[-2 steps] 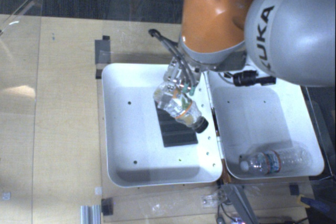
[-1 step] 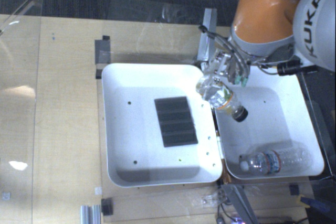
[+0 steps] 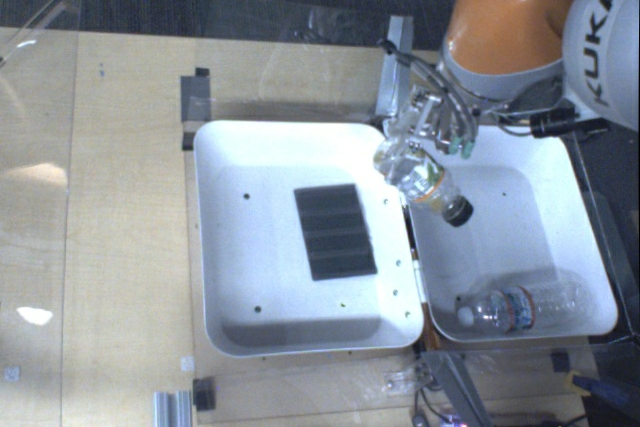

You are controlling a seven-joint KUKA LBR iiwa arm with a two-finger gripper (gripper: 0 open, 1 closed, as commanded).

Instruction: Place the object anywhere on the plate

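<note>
**benchwatcher:** So the gripper (image 3: 418, 155) is clamped on a clear plastic bottle (image 3: 428, 183) with a dark cap, tilted, hanging right over the seam between the two glossy white bins. The plate (image 3: 335, 231) is a flat dark ribbed rectangle mid left bin (image 3: 225, 215).

**kuka_fan:** Yep, loads of bare white around it. Second clear bottle (image 3: 515, 305) lies against the right bin's (image 3: 590, 245) near wall, hard to make out.

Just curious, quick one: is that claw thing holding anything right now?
Gripper: shut on a small clear bottle, lifted over the seam between the two bins.
</note>
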